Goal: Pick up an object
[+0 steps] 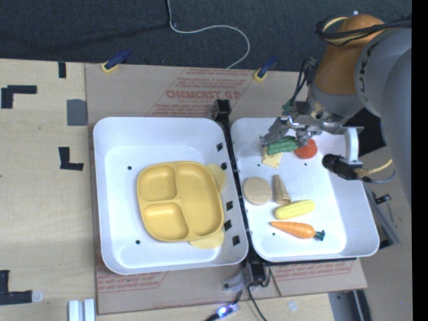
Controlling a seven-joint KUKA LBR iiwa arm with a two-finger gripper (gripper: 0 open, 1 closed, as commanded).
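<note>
Nearby, carrot (293, 229), corn (294, 209), cookie (256, 190) crowd the hand (287, 132)

A divided tray (179, 200) lies in the left bin (114, 146); toy foods (292, 210) in the right bin (348, 226).

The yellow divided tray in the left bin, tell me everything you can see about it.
The yellow divided tray looks like smooth moulded plastic with rounded corners and three compartments: two side by side at the far end, one larger at the near end. It lies flat and right side up in the left bin, turned slightly askew. Paler yellow edges peek out beneath its right and lower sides, perhaps another piece under it. Nothing lies in its compartments.
</note>
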